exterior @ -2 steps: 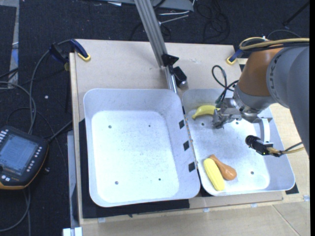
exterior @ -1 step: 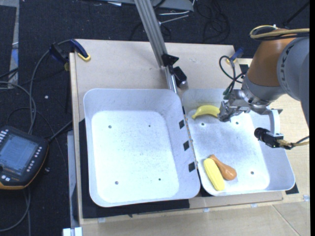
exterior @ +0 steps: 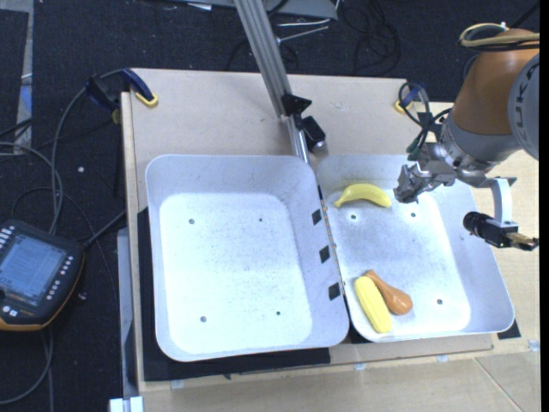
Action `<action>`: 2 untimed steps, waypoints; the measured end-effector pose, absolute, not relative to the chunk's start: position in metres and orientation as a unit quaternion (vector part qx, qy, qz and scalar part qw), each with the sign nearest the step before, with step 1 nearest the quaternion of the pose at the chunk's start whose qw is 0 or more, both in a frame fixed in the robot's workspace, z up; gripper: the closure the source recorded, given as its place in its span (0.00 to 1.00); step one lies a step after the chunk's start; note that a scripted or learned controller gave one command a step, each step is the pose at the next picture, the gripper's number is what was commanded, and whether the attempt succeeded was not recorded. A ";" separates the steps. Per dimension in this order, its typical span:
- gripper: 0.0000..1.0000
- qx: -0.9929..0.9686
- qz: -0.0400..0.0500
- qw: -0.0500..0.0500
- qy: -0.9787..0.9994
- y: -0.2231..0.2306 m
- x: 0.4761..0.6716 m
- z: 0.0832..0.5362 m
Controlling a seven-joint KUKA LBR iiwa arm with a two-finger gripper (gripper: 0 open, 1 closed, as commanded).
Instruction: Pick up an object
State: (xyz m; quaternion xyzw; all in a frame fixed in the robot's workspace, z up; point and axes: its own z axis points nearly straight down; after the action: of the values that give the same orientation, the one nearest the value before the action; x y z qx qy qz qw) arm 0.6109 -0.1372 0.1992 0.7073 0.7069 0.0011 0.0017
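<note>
A yellow banana (exterior: 363, 196) lies near the back left corner of the right bin (exterior: 455, 256). Toward the front of that bin, a yellow block (exterior: 372, 305) rests beside an orange drumstick-shaped toy (exterior: 390, 293), the two touching. My gripper (exterior: 410, 188) hangs over the back of the right bin, just right of the banana and apart from it. Nothing shows between its tips.
The left bin (exterior: 232, 256) sits beside the right one, divided by a ridge with black clips (exterior: 326, 251). A metal pole (exterior: 270, 58) slants up from the back of the bench. Clamps stand at the bench's back corners. A pendant lies on the floor at left.
</note>
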 end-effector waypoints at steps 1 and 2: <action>1.00 0.707 0.001 0.002 0.707 -0.137 0.612 0.252; 1.00 0.706 0.001 0.000 0.708 -0.089 0.592 0.255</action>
State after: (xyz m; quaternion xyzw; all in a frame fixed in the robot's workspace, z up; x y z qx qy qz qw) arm 0.5917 -0.0889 0.2550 0.7057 0.7085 0.0007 0.0000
